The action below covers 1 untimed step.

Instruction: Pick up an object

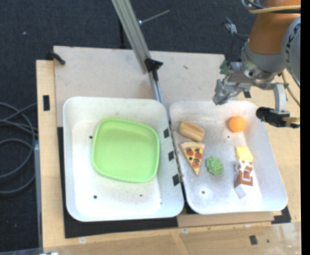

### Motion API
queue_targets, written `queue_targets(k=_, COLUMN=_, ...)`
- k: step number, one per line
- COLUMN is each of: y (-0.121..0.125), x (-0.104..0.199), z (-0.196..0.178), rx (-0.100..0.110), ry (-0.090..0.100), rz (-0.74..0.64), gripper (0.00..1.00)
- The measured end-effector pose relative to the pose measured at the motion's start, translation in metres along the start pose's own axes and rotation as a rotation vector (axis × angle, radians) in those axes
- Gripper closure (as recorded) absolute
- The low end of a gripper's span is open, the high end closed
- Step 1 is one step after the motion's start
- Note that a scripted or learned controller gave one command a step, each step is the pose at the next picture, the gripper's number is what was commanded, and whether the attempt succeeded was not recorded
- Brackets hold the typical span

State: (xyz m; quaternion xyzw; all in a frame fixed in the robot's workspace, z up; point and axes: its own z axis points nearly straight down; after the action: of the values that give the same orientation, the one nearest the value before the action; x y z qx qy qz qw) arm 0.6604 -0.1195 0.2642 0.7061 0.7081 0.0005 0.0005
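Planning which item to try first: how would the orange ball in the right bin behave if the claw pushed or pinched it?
The orange ball looks round and smooth, so it would probably roll if nudged. It lies apart from the other items, so nothing nearby would stop it. Pinched off-centre, it might squirt out.

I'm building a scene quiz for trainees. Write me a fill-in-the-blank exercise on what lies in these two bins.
1. The left bin holds a plate coloured ____.
2. The pizza slice lies directly below the ____ in the camera view.
3. The broccoli lies in the ____ bin.
4. The gripper hangs over the right bin's ____ edge in the camera view.

Missing words: green; bread roll; right; top
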Motion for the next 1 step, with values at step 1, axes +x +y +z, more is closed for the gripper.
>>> queue_targets(k=1, y=-0.0209, x=0.04, z=-0.0023, rx=0.0, ry=0.001, rz=0.001, gripper=1.0)
